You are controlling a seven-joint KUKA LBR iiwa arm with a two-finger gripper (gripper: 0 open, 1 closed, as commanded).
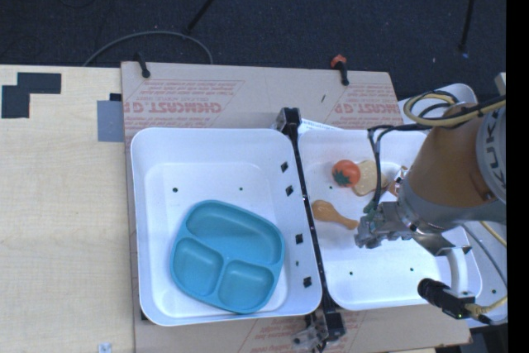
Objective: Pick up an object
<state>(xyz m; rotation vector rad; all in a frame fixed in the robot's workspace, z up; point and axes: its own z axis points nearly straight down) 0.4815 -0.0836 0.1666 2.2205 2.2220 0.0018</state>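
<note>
The right bin (364, 281) holds a wooden spoon (332, 213) near its left side and a small orange-red ball (346, 172) farther back, with a pale beige piece (365, 178) touching the ball's right side. My gripper (369, 234) hangs low over the right bin, just right of the spoon's handle end and in front of the ball. The arm's orange band and wrist hide its upper part. Nothing shows between its tips.
The left bin (157, 169) holds a blue divided plate (227, 255) toward its front. A black divider (299, 211) runs between the bins. The arm's body covers the right bin's right half. A white curved piece (456, 267) lies near the front right corner.
</note>
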